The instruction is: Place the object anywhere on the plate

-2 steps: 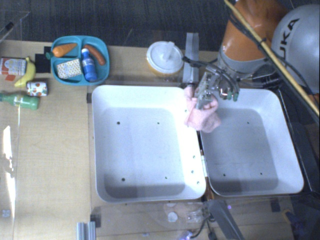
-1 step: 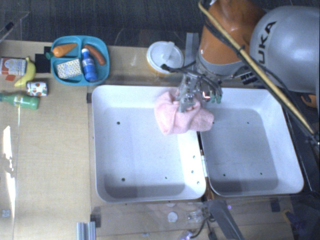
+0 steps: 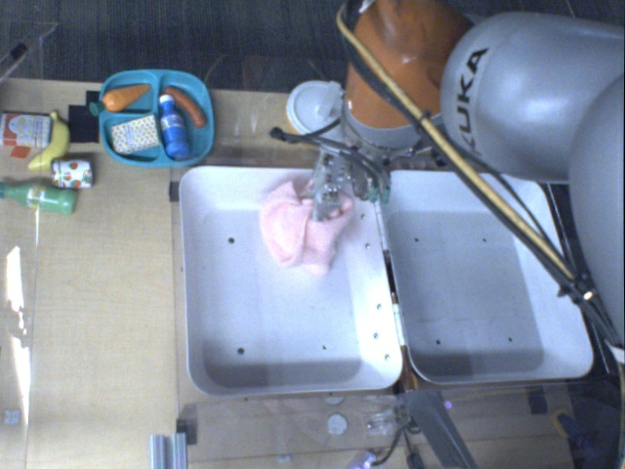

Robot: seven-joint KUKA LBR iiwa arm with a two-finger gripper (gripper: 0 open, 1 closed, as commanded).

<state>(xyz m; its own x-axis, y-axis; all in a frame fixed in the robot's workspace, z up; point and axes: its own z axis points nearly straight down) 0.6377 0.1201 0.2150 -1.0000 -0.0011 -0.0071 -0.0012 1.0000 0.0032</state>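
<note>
The gripper [image 3: 330, 201] is reaching down into the far right part of the left bin [image 3: 225, 360], and its metal fingers [image 3: 322, 191] are sitting on the upper right edge of a pink cloth [image 3: 298, 228]. The fingers are pointing down into the folds, close together, but the cloth and the gripper body are blocking the tips, so whether they are pinching the fabric or only touching it cannot be told from this view.

The pink cloth is lying bunched in the upper middle of the left bin, near the wall shared with the right bin [image 3: 488, 360], and resting on the bin floor.

The arm [image 3: 508, 86] is coming in from the right, its grey body stretching over the right bin, with the orange band [image 3: 400, 37] bending down above the wrist so that the gripper is hanging almost straight down. A cable is running along the arm.

On the bench [image 3: 88, 311], a blue divided plate [image 3: 156, 117] is sitting beyond the left bin's far left corner, holding toy food. A white cup [image 3: 312, 107] is standing just beyond the bins.
</note>
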